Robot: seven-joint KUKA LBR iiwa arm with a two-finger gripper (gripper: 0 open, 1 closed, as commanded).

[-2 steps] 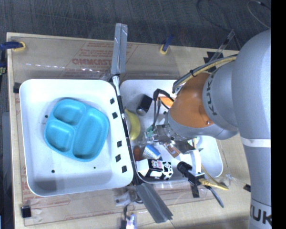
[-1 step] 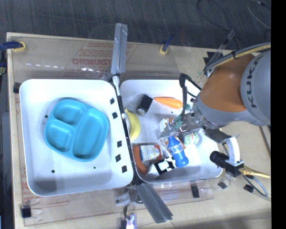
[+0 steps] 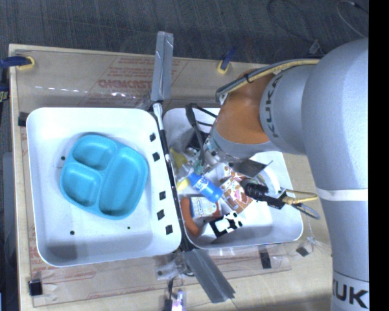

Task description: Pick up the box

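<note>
- Front of the right bin [image 3: 292, 229]: a black-and-white patterned card [image 3: 223, 225] lies near the front wall, the item closest to the camera in the pile.
- Just behind the card, and near the divider between the two bins, sits the box [image 3: 200, 207]. It shows a pale printed face with an orange side turned toward the view's left. It is hemmed in, with a blue bottle-like item [image 3: 207, 186] lying across its far edge and a colourful packet [image 3: 233, 193] just beside it on the view's right.
- The box's long axis appears to run roughly across the bin, though the clutter over it makes that hard to confirm.
- Farther back, the gripper [image 3: 201, 162] hangs low over the middle of the pile, under the orange-banded wrist of the arm [image 3: 324, 109] reaching in from the view's right. Whether the gripper is spread or pressed together cannot be told here, and nothing can be seen held in it.
- The key relation is that the box lies on the camera side of the gripper, toward the front wall, with the blue item between the two. A pick would likely mean coming forward and down, and the blue item may be caught instead.
- In the left bin [image 3: 45, 232], well apart from the action, lies a blue divided tray [image 3: 104, 175].
</note>
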